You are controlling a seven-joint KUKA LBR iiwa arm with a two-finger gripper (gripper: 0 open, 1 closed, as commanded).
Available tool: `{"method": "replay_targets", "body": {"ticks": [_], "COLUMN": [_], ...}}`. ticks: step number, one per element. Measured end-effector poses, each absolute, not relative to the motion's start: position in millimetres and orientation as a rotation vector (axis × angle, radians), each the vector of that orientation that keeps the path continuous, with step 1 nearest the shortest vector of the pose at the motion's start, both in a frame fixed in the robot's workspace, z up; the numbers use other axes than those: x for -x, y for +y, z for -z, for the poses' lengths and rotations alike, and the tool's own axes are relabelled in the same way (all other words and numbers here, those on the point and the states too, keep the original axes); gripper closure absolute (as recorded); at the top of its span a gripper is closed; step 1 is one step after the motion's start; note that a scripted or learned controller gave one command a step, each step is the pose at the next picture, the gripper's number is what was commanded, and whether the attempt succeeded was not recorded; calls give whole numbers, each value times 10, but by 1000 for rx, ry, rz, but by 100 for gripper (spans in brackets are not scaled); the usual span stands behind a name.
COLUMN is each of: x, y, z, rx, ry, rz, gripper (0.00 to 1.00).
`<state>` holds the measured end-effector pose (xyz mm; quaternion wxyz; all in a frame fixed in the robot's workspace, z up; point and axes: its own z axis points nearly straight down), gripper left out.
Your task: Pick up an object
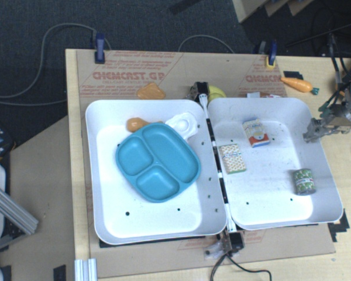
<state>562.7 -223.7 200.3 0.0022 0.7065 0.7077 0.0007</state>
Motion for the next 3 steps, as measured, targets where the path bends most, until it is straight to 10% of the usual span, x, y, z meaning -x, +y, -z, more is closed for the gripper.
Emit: {"method": "replay_targets", "body": {"ticks": [1, 2, 3], "x": [-6308, -6319, -6318], "y": [-2230, -2238, -2238], "z": [-1863, -1836, -1838], "rx": [-2212, -2217, -2218], "ry": [2221, 2220, 2220], "rz": [-5, 0, 0], "gripper": [100, 100, 0]}}
